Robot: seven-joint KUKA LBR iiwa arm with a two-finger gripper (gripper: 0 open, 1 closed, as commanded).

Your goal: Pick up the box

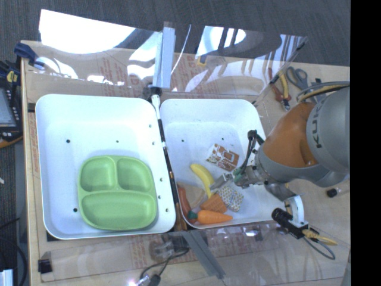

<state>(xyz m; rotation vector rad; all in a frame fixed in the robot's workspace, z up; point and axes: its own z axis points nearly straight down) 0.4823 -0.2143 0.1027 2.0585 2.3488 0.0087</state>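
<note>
The box [223, 155], small, white with orange-brown print, lies flat in the middle of the right bin [196, 115]. My gripper [225, 182] hangs low over the right bin, just below and slightly right of the box. It sits between the box and a patterned packet [233, 198], beside the banana [202, 177]. The grey wrist with its orange band [286, 145] reaches in from the right. The box lies apart from the gripper, not between its fingers.
A carrot [212, 217], an orange piece [215, 204] and a red item [183, 199] crowd the right bin's front edge. The left bin [59, 118] holds a green divided plate [118, 192]. Tools lie on the bench at right [292, 79].
</note>
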